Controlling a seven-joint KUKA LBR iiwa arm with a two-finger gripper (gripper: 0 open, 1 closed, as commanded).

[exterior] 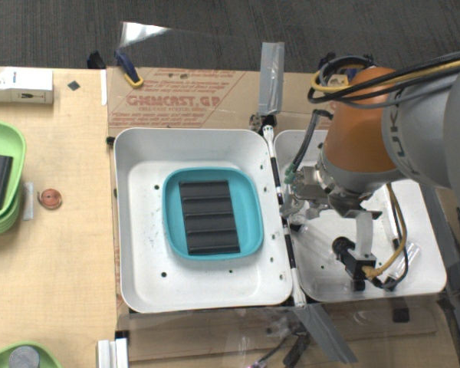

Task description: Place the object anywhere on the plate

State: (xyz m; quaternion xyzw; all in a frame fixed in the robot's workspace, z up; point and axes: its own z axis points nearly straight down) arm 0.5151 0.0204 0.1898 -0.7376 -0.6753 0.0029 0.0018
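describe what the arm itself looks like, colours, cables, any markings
The arm is a thick, rounded grey body with a glossy orange band above the wrist. A bundle of black and yellow cables runs along it and loops over the orange part. Dark lettering is partly visible on the grey shell. Below the band sits silvery metal wrist hardware.

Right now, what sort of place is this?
Probably a robot lab test bench: a grey and orange arm reaches over the right white bin, a teal plate sits in the left bin, and cardboard lies on the wooden bench.
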